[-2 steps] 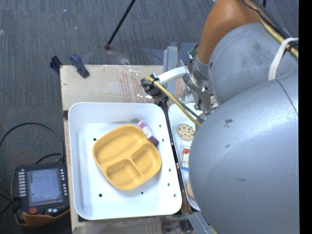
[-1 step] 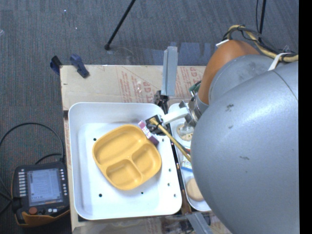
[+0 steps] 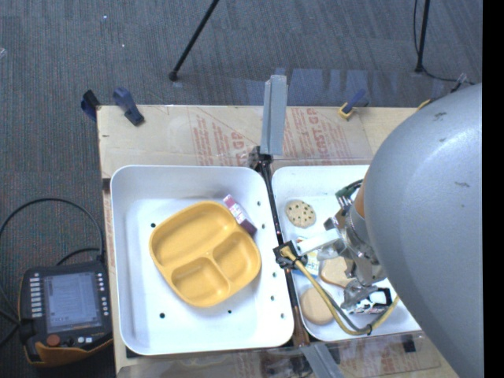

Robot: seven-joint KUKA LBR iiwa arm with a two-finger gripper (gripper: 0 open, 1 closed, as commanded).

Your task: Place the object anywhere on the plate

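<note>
A yellow plate [image 3: 203, 252] with three compartments lies in the left bin [image 3: 134, 203], and nothing lies in its compartments. My gripper [image 3: 364, 288] hangs low over the right bin [image 3: 311, 181], near its front, beneath the large grey arm [image 3: 433, 235]. It sits just right of a tan bread-like piece [image 3: 333, 272] and above a round tan piece [image 3: 316, 307]. A chocolate-chip cookie [image 3: 300, 213] lies further back in the same bin, apart from the gripper. No object is visibly in the gripper.
A small maroon packet [image 3: 239, 214] rests against the plate's back right rim in the left bin. A yellow cable [image 3: 335, 315] loops below the gripper. A grey post [image 3: 274, 120] stands behind the ridge between the bins.
</note>
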